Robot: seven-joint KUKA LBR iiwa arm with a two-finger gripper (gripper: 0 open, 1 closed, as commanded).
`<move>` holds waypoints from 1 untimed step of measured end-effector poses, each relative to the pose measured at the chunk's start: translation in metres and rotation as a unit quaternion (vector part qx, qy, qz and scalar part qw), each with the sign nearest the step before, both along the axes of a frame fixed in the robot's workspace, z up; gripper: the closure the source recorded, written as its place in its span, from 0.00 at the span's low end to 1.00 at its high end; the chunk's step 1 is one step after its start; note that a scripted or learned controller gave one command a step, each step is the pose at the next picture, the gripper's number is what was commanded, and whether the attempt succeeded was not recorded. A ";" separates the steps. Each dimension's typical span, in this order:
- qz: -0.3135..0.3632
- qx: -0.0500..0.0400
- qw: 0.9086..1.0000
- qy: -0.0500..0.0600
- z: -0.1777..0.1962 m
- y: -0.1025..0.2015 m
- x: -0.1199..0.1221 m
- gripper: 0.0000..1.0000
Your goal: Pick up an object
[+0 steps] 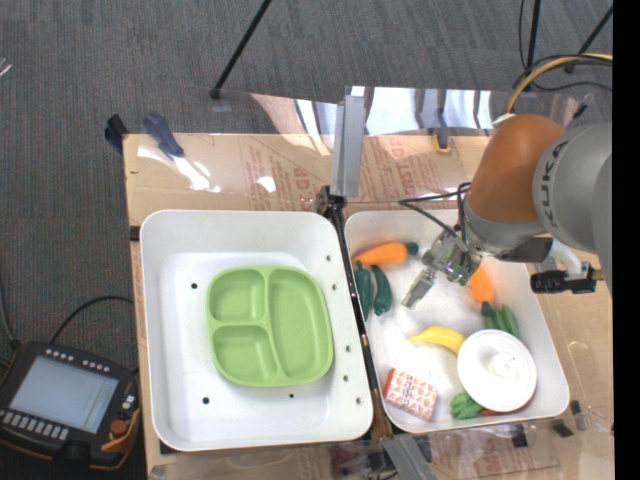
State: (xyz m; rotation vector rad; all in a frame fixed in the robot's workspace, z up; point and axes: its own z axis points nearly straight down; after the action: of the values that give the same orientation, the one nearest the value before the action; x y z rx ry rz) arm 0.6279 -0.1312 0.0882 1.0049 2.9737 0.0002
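Overhead, arm (pixel 535 193) reaching in from right of right bin (pixel 556 368), wrist angled down toward bin middle. Gripper (pixel 428 280) low over bin floor, fingers spread, pinching nothing. Just beside gripper: carrot (pixel 383 254) above-left, orange piece (pixel 482 285) to right, dark green pieces (pixel 374 289) at left wall. Banana (pixel 438 339) below gripper, apart. White plate (pixel 496 370) and box (pixel 411 392) near front wall. Bare floor directly under fingers.
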 end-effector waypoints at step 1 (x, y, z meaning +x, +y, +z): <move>0.006 0.000 1.000 0.001 0.000 -0.075 -0.038 0.00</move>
State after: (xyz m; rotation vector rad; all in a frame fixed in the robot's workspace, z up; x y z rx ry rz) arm 0.5900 -0.2059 0.0879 0.9877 2.9822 -0.0008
